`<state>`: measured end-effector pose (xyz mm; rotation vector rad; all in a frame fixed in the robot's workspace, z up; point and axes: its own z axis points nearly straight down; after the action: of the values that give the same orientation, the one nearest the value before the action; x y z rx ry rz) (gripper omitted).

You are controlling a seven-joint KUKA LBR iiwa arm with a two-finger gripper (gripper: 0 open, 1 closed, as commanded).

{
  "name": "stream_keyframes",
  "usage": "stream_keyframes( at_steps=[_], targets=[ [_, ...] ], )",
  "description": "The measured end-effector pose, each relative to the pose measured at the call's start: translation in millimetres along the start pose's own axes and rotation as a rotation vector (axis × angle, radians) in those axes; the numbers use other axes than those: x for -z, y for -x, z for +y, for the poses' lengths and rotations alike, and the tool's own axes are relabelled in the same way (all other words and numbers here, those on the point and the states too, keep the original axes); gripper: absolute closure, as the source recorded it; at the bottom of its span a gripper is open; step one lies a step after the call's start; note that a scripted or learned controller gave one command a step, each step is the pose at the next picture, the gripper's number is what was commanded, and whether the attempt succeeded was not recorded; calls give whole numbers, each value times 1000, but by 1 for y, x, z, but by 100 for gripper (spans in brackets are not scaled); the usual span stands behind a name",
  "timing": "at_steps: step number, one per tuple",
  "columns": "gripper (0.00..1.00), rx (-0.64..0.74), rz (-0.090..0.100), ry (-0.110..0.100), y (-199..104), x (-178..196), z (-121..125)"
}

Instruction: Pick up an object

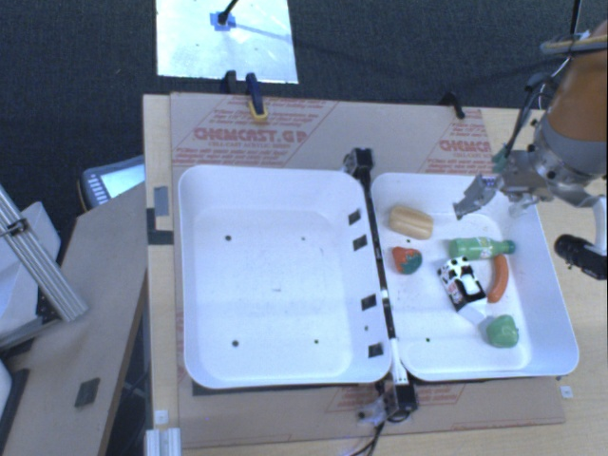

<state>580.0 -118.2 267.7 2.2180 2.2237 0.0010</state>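
The right bin [546, 350] holds several small objects: a tan bread roll [410, 221], a red and green toy fruit [407, 259], a green bottle [480, 248] lying on its side, a black and white block [461, 284], an orange sausage shape [499, 278] and a green lump [501, 331]. My gripper [495, 201] hangs over the bin's far right part, above and slightly beyond the green bottle. Its fingers [470, 201] are spread open with nothing between them.
The left bin [204, 255] sits beside the right one, with a black hinged divider [375, 264] between them. Both rest on a cardboard sheet [313, 131]. A metal plate [226, 27] lies at the far back, and a tablet [114, 180] sits off the left side.
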Motion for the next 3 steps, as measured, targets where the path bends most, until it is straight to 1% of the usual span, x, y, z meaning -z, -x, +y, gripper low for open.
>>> stream_keyframes(
  at_steps=[1,2,3],
  targets=[
    [0,4,-1,4,-19,-26,51],
    [0,-3,0,-7,-2,-92,13],
    [0,6,3,1,-66,-34,-31]
  ],
)
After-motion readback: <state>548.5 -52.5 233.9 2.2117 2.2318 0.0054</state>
